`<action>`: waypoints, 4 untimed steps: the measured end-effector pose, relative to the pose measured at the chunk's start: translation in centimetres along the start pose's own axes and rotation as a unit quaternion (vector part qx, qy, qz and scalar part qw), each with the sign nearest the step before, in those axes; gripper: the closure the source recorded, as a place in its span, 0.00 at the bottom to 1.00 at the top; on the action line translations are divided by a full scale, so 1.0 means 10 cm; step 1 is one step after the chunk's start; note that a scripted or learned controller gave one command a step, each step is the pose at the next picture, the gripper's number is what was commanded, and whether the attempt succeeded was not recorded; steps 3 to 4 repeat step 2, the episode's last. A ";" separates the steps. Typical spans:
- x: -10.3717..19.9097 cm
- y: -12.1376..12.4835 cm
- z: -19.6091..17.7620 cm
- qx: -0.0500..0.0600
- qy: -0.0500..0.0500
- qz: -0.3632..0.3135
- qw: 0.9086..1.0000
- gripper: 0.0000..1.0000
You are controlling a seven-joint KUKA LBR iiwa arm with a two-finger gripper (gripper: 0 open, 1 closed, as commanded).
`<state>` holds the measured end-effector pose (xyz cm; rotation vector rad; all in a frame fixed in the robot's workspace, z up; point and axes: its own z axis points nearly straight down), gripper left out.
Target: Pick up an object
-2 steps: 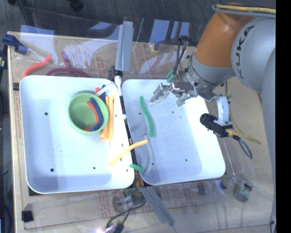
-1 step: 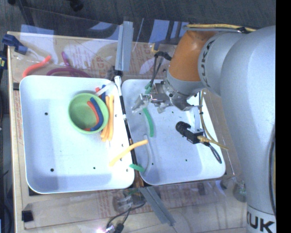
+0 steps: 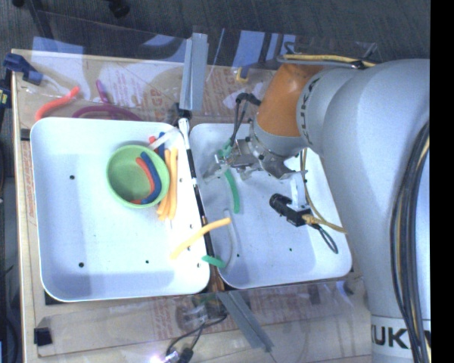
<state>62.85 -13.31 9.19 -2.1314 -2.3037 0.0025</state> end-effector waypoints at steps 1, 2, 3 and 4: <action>0.00 0.00 -0.10 0.001 -0.001 -0.002 1.000 1.00; 0.40 0.32 -1.19 -0.001 0.000 0.017 1.000 1.00; 0.40 0.32 -1.19 -0.001 0.000 0.017 1.000 1.00; 0.40 0.32 -1.19 -0.001 0.000 0.017 1.000 1.00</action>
